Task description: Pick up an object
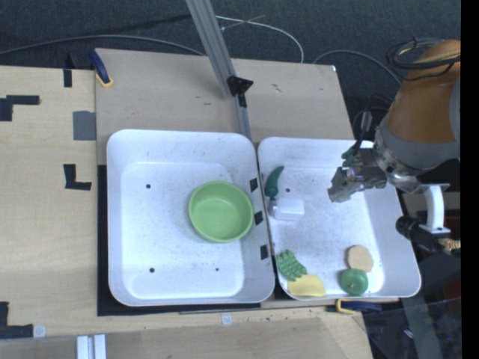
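We are seeing the tool point(340, 189), whose state we cannot tell, hovering in the right bin point(389, 234), with the white block point(288, 208) lying nearest, toward the divider.

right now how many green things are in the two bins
4: green bowl in left bin; dark green piece by right bin's left wall; leafy piece and round one near its front.

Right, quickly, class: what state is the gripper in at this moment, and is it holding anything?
Gripper: over the right white plastic bin, nothing visibly held; open or closed cannot be told.
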{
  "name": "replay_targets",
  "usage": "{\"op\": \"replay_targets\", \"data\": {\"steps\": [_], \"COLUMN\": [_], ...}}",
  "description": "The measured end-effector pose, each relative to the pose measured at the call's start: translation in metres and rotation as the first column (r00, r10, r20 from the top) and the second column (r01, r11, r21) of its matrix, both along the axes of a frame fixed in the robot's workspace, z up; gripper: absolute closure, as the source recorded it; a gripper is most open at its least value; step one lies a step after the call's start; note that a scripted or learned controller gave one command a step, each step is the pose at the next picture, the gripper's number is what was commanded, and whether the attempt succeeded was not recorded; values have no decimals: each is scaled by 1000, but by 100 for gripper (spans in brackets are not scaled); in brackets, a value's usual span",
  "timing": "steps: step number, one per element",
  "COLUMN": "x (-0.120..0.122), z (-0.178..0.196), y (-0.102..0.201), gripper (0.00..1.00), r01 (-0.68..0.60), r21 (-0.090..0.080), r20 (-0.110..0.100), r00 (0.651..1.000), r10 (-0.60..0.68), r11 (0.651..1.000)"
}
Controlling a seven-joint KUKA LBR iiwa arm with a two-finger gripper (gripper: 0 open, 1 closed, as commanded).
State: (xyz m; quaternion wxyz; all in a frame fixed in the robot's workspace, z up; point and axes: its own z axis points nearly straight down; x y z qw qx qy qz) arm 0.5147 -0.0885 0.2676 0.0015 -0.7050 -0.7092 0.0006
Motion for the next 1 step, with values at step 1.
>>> {"op": "replay_targets", "data": {"steps": [1], "x": [-11], "z": [-11], "y": [49], "gripper": [100], "r01": [1], "r21": [0], "r20": [-1], "r00": [1000], "r10": [-1], "r11": [1000]}}
